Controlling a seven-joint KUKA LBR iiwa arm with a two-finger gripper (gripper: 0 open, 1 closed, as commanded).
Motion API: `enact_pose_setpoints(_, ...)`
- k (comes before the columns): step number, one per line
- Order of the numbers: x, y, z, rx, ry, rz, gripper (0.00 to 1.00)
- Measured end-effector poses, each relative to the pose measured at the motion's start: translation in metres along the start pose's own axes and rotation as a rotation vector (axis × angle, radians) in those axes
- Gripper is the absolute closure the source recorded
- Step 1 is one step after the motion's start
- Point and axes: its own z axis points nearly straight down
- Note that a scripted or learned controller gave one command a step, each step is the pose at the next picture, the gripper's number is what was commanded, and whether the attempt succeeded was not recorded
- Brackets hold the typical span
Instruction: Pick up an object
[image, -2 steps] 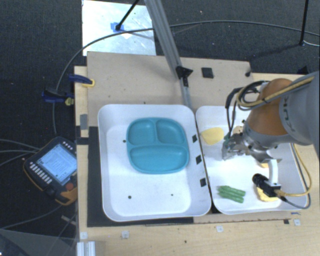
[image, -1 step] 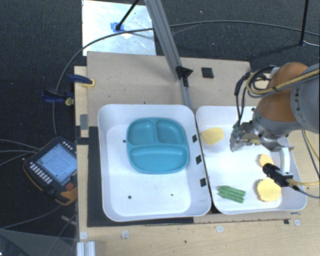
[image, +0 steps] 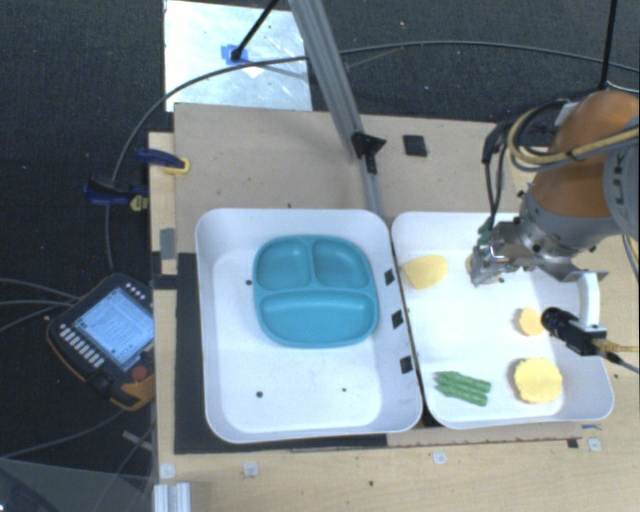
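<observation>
In the right bin (image: 450, 340) lie a yellow lemon-shaped piece (image: 425, 271) at the upper left, a small orange-yellow piece (image: 528, 321) at the right, a round yellow piece (image: 537, 380) at the lower right and a green bean bundle (image: 462, 386) near the front. My gripper (image: 489, 266) hangs over the bin's upper middle, a little right of the lemon-shaped piece. I see nothing between its fingers.
The left bin (image: 230, 370) holds a blue divided plate (image: 316, 290). A slanted metal pole (image: 340, 95) rises behind the bins. A teach pendant (image: 105, 335) lies left of the bench. Cables loop around the arm's wrist at the right.
</observation>
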Motion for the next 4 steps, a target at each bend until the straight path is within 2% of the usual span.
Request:
enact_pose_setpoints(1, 0.000, 0.002, -0.049, -0.001, 0.000, 0.000, 1.00)
enact_pose_setpoints(3, 0.112, -0.020, -0.044, 0.006, 0.002, -0.005, 1.00)
enact_pose_setpoints(4, 0.158, -0.047, -0.041, 0.007, 0.002, -0.003, 1.00)
